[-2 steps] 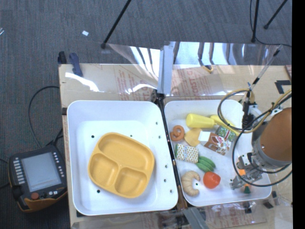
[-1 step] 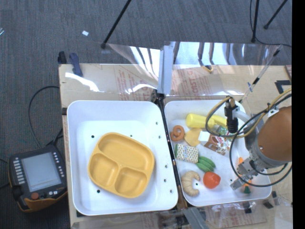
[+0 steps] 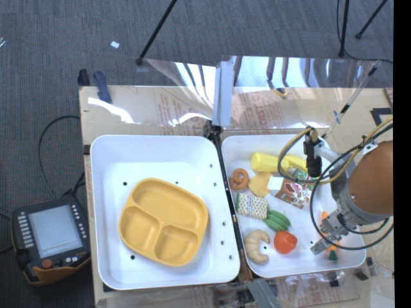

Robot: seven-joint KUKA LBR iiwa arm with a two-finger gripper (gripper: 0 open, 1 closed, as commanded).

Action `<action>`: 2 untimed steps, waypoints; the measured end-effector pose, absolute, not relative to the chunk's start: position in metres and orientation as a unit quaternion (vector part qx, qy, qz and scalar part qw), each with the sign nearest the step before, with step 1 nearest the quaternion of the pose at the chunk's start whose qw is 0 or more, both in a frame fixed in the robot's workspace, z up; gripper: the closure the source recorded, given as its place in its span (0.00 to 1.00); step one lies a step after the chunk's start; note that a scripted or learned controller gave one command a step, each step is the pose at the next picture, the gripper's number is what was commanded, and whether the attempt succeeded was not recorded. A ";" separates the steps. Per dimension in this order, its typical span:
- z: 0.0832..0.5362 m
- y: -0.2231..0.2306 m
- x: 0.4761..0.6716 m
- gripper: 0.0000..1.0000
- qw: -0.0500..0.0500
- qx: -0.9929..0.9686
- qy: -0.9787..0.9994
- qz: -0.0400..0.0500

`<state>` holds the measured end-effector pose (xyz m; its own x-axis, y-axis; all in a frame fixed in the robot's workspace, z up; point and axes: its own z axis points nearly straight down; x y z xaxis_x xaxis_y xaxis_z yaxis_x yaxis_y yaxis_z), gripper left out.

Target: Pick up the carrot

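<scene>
Bench with two white bins side by side. Left bin (image 3: 106,159) bears a yellow divided plate (image 3: 164,221). Right bin (image 3: 270,144) bears toy food: banana (image 3: 273,162), croissant (image 3: 258,245), tomato (image 3: 285,241). The gripper (image 3: 323,241) sits low at this bin's right corner, just beside a small orange-and-green piece, likely the carrot (image 3: 332,255). Whether it is clenched or released cannot be told. No lift appears done yet.

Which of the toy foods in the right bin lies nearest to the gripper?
The small orange carrot, directly under the gripper at the bin's right edge. The tomato and croissant lie farther left.
</scene>
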<state>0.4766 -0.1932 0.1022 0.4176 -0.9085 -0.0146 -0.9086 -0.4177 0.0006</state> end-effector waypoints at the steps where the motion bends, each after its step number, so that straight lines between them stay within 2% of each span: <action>1: 0.110 -0.191 0.477 1.00 0.005 -0.840 0.542 0.010; 2: 0.085 -0.181 0.475 1.00 0.003 -0.959 0.282 0.005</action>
<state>0.4754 -0.1807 0.0851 0.8409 -0.5411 -0.0103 -0.5412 -0.8409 -0.0028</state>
